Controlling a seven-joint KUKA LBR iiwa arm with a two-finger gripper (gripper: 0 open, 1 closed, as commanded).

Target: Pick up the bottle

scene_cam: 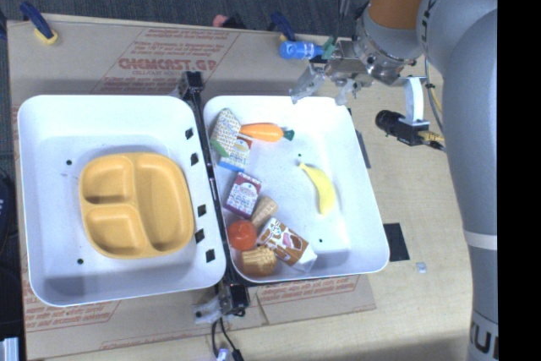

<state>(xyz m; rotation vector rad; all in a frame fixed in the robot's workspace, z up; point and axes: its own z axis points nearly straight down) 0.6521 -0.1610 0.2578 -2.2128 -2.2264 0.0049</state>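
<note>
Gripper (pixel 325 89) above the far rim of the right bin (pixel 365 207), metal fingers spread, nothing between them. Bottle not recognisable for certain among the clutter, so axis and heading unclear. Smooth orange carrot (pixel 262 132) lying crosswise, curved yellow banana (pixel 319 187), glossy cartons, round red tomato (pixel 242 235). Moulded yellow compartment tray (pixel 135 203) in the left bin (pixel 38 182). Cardboard-covered table (pixel 101 55).

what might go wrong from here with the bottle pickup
1. The blue bottle lies on its side on the cardboard beyond the right bin, so it may roll away if nudged.
2. The claw hangs over the bin's far rim; a straight descent could strike that rim.
3. The bottle sits next to a blue clamp, so a grasp could snag on it.
</note>
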